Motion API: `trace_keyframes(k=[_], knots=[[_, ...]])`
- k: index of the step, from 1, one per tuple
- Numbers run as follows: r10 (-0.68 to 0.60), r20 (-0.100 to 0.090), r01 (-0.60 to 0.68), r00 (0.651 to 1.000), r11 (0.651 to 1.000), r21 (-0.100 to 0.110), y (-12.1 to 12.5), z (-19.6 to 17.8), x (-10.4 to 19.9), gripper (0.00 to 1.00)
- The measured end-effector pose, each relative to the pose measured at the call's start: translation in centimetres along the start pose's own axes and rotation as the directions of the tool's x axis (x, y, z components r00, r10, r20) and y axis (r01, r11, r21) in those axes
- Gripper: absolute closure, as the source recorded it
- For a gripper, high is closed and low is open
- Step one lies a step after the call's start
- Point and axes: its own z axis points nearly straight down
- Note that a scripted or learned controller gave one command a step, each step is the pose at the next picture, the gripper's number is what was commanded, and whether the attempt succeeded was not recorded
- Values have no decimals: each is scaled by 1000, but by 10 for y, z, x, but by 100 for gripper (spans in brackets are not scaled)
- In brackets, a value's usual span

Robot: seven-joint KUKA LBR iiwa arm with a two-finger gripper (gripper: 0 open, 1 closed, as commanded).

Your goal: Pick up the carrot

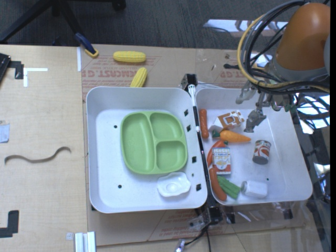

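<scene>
carrot waiting in the right bin, pincer poised just above it

on the left, the bare wooden desk [42,119] carries a thin wavy cord [37,157]; two toy corn cobs [134,67] lie on cardboard behind the left bin [100,140], which holds a green divided plate [155,142]. the right bin [289,161] is crowded: the carrot [235,136] lies on its side near the middle, tip pointing right, just beside a small orange carton [231,120], with a can [261,152] near its tip. it looks like a light, stiff, smooth plastic toy that could roll or slip, so the thick left end, taken across its width, seems the best hold. the pincer [254,121] hangs just above-right of it, gripping nothing; whether open or closed i cannot tell. beyond the desk, grey carpet and a chair base.
</scene>
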Motion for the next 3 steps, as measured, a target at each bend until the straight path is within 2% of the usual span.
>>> trace_keyframes(k=[1,2,3], knots=[[18,10,-18,1000,1000,1,11,92,6,0],[30,10,-30,999,1000,2,18,108,45,0],[-19,4,19,1000,1000,1,-2,111,43,0]])
